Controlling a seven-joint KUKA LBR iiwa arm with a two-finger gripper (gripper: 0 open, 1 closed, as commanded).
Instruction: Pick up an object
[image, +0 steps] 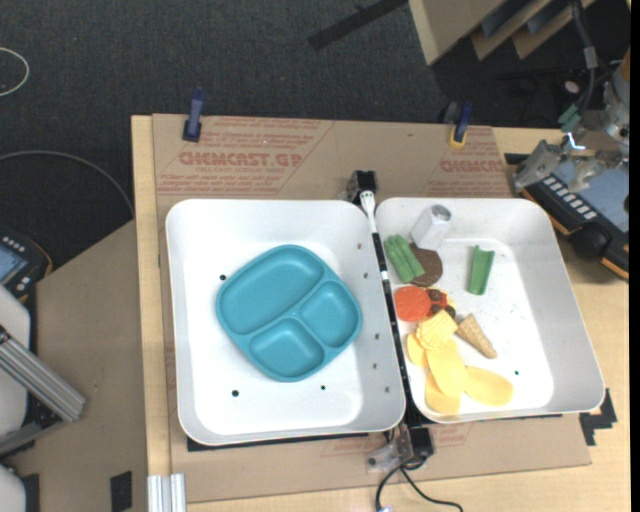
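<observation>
A blue divided plate (288, 312) lies in the left bin (190, 300). The right bin (560, 300) holds several small toy foods along its left side. At the back stands a white and grey cylinder (432, 225). In front of it a green strip (404, 258) lies beside a brown disc (429, 266). A short green block (481, 270) lies apart to the right. Nearer the front are an orange piece (410, 303), a brown cone (476, 336) and several yellow slices (446, 375).
Both bins rest on a cardboard sheet (300, 150) held by two blue clamps (193, 115) at the back. A black bracket (364, 184) sits where the bins meet. Grey equipment (575, 185) stands beyond the right bin's back corner.
</observation>
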